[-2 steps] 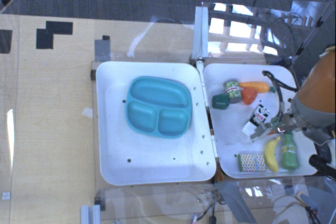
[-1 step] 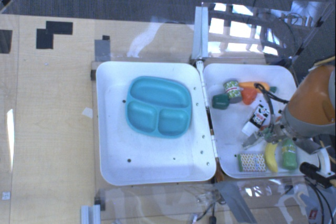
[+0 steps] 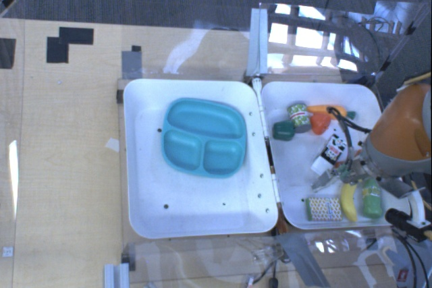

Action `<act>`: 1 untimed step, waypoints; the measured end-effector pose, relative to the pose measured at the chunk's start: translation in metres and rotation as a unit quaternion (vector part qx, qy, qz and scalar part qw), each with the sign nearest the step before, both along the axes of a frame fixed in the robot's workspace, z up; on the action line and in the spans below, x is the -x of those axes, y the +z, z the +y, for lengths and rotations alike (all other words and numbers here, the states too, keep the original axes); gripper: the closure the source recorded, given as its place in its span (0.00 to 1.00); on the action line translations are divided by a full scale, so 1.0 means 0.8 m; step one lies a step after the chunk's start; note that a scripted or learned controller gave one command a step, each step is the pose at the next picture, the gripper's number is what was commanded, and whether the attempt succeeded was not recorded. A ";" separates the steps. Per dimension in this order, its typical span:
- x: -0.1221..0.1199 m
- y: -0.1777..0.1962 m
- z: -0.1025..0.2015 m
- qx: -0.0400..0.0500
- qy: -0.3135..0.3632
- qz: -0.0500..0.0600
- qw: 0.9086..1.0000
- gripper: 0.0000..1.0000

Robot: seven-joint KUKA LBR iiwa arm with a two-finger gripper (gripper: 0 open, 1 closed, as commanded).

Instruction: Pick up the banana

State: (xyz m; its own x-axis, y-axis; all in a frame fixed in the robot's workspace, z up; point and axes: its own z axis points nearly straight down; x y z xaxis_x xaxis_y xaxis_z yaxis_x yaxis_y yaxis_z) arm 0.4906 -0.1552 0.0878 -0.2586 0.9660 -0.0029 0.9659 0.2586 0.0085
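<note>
The yellow banana [image 3: 347,202] lies near the front edge of the right bin [image 3: 297,165], between a patterned box [image 3: 324,208] and a green bottle [image 3: 370,201]. My gripper [image 3: 335,177] hangs low over the bin, just above and left of the banana's far end. Nothing shows as held in it. The grey and orange arm [image 3: 405,131] comes in from the right and hides the bin's right side.
A green can [image 3: 298,115], a dark green piece [image 3: 283,132], red and orange items [image 3: 322,121] and a white and black object [image 3: 333,148] sit further back in the right bin. The left bin [image 3: 145,165] holds a blue divided tray [image 3: 204,137].
</note>
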 end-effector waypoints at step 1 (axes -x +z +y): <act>-0.005 0.002 -0.038 0.006 0.288 -0.005 0.957 0.00</act>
State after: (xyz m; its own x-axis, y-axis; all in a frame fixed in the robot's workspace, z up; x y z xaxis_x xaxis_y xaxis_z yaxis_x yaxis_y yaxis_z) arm 0.4944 -0.1854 0.0896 -0.7489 0.6624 -0.0184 0.6623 0.7491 0.0115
